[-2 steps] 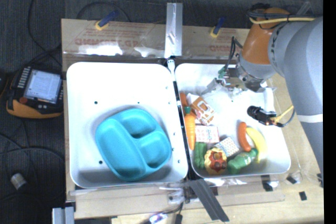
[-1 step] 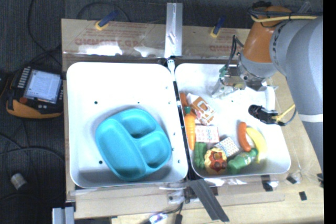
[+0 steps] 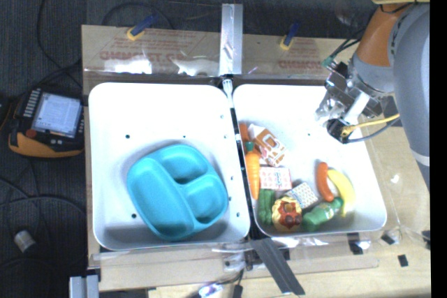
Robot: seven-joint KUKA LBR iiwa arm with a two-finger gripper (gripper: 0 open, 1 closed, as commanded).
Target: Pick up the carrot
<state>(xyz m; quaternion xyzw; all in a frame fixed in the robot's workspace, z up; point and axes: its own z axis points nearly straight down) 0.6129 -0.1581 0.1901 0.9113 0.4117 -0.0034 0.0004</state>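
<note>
The carrot (image 3: pixel 252 173) is a slim orange stick lying lengthwise against the left wall of the right bin (image 3: pixel 293 101), its green end pointing toward the front. My gripper (image 3: pixel 335 116) hangs over the bin's far right corner, well up and to the right of the carrot, with a bare stretch of bin floor between them. Its fingers point down and left, and nothing shows between them.
Around the carrot lie small printed boxes (image 3: pixel 269 145), a red sausage (image 3: pixel 323 180), a banana (image 3: pixel 342 187), a green vegetable (image 3: pixel 323 214) and a mixed fruit piece (image 3: pixel 286 213). The left bin (image 3: pixel 112 115) holds a blue divided tray (image 3: pixel 178 190).
</note>
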